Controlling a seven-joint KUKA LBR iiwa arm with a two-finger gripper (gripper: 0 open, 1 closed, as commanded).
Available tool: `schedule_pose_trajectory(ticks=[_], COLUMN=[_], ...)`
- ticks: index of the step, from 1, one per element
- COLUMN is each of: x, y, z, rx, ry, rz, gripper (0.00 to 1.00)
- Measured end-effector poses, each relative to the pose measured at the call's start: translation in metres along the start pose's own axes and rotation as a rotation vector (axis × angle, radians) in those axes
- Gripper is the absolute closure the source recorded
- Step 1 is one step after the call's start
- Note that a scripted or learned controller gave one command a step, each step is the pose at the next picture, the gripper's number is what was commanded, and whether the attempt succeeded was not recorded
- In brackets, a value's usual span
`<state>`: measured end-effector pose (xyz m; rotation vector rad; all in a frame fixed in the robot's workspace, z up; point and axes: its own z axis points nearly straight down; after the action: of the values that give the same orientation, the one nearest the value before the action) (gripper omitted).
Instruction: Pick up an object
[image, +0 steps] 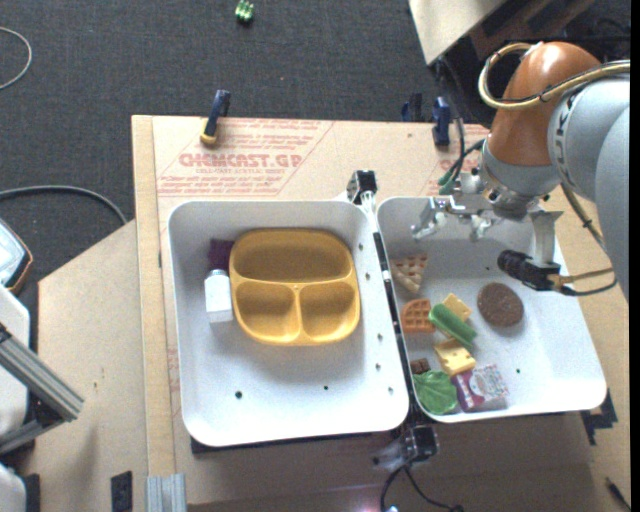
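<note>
Fingers (428, 222) of the grey arm with the orange band (535, 95) stood apart with nothing between them, as far as we could make out. They hung over the far end of the right white bin (560, 375), near its back wall.

We saw no single target, so any toy in that bin could serve. A tan waffle-shaped piece (410, 272) lay nearest the fingers, close to the wall the two bins share. An orange waffle square (417, 315) lay just below it. Beside that sat a green pod-shaped toy (452, 322), touching a yellow cheese-like wedge (456, 303). A brown round patty (500, 305) lay apart, towards the right. At the near end we saw a second yellow block (455, 356), a green leaf-shaped piece (435, 392) and a pink packet (487, 385) crowded together.

The left white bin (190, 330) held a yellow three-part plastic plate (295, 285) with a small white bottle (218, 295) at its left edge.

We judged the grasp not yet begun. The waffle piece lay flat and close to the dividing wall, so one finger might strike the wall or slide over the piece. In the crowded near end, closing fingers could push a neighbour aside and come away with nothing.
</note>
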<state>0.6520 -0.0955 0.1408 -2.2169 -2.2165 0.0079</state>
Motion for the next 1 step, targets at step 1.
schedule_pose_trajectory(ticks=[1], x=[0.0010], y=[-0.0009], z=[0.0538], rx=[-0.001], ry=[0.000], rz=[0.000], gripper=[0.00])
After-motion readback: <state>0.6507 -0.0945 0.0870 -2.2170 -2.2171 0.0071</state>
